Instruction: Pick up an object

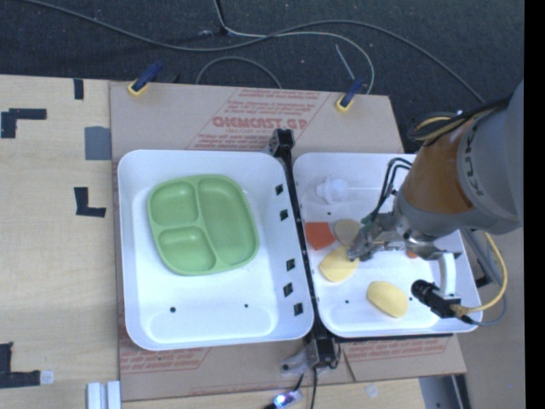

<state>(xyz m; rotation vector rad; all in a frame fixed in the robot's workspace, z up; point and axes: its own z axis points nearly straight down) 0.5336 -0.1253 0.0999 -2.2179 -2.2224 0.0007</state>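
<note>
The gripper (362, 247) is seen low in the right bin (387, 324), just above a yellow piece (338, 267) near the bin's left wall. How it is set cannot be told, nor whether contact is made. An orange piece (318, 235) lies just beside it. A second yellow piece (387, 298) lies apart, nearer the front. A green tray (203, 223) sits in the left bin (204, 331).

Pale wooden worktop (51, 254) bearing a cardboard sheet (255, 118) held by two yellow-and-blue clamps (145, 78), two shallow white bins (136, 228) side by side on it, black tape marks at left.
</note>
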